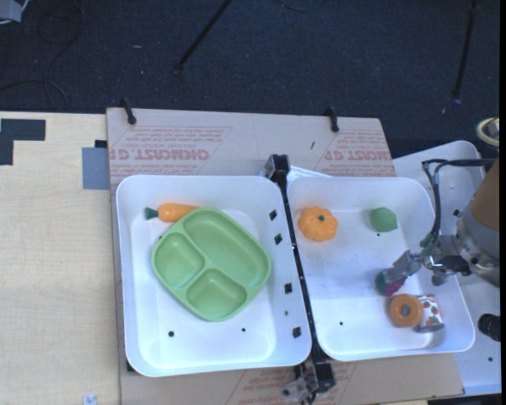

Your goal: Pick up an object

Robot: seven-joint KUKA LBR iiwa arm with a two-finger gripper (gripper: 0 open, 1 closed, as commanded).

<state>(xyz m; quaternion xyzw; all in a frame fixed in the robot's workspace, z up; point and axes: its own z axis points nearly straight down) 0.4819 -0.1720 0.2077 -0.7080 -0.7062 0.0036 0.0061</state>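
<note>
Two shallow white bins sit side by side on a cardboard sheet point(236, 146) laid over the bench. The left bin point(143, 344) holds a green divided plate point(211, 262) with three compartments, lying flat near the bin's middle. A toy carrot point(174, 213) lies just beyond the plate's far left edge, touching or nearly touching its rim. The right bin point(354, 344) holds four items. A small orange pumpkin point(318, 224) rests toward the far left of this bin, close to the divider between the bins. A green rounded piece point(383, 219) lies at the far right, well apart from the pumpkin. A ring-shaped orange donut point(404, 310) lies in the near right corner, touching a small white printed packet point(431, 313) on its right. The arm enters from the right edge, and its gripper point(394, 278) is positioned low over the right bin, just beyond the donut. A small dark teal and pink item point(386, 284) appears at the fingertips; whether it is pinched between them cannot be determined, and the finger spacing cannot be told at this resolution.
</note>
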